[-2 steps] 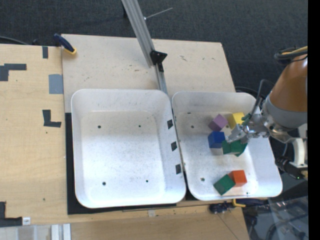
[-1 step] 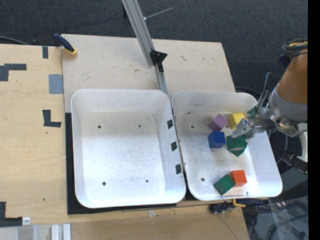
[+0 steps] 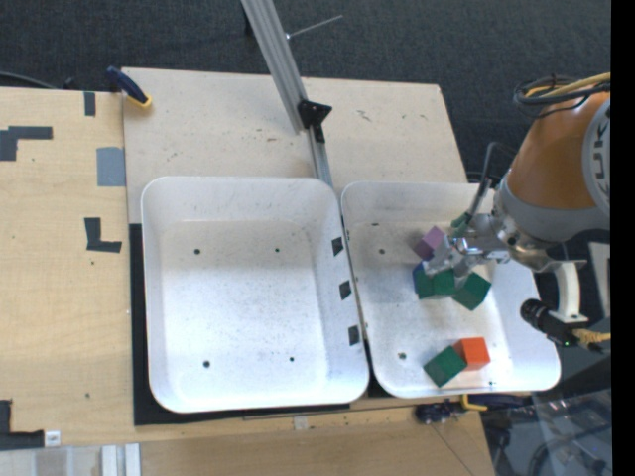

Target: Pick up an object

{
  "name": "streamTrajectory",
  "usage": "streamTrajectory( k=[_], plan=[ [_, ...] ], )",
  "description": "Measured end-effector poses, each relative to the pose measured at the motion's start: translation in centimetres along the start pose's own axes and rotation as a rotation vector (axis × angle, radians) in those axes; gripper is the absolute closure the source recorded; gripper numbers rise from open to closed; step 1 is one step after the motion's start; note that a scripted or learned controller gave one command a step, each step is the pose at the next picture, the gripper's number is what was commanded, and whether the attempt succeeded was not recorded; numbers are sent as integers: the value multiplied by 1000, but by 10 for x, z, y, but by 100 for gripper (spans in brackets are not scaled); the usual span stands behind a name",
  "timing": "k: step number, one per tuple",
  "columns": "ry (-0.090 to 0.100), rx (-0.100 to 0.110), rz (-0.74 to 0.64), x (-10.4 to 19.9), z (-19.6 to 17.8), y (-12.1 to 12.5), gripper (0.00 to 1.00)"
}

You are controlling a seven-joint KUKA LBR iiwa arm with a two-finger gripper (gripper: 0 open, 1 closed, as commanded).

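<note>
A: Where does the pick stand?

B: Not done, by my reading. The hand [image 3: 464, 249] is down inside the right-hand shallow white plastic bin [image 3: 397, 206], at centre right of the frame, over a cluster of blocks: a small purple block [image 3: 433, 242], a dark green block [image 3: 433, 284] and a lighter green block [image 3: 473, 291].

A: Is it holding one?

B: I cannot tell. Its tip is hidden among those blocks, so whether it is wide or narrow is unclear, and nothing is visibly lifted.

A: Other candidates?

B: A green block [image 3: 444, 366] touching an orange block [image 3: 474, 352], lower in the same bin. The left white bin [image 3: 159, 206] sits beside it on the bench [image 3: 218, 117].

A: So what remains?

B: Securing a grip and lifting clear.
</note>
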State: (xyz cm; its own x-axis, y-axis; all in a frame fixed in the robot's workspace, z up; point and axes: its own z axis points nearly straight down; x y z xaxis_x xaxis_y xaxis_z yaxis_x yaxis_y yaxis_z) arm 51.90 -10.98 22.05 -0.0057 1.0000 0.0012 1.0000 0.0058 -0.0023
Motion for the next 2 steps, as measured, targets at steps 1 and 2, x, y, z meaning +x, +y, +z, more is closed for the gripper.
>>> streamTrajectory(
  k=[1,2],
  plan=[
    [1,1,-1,49,4,4,100],
    [1,-1,-3,109,1,25,100]
  ],
)
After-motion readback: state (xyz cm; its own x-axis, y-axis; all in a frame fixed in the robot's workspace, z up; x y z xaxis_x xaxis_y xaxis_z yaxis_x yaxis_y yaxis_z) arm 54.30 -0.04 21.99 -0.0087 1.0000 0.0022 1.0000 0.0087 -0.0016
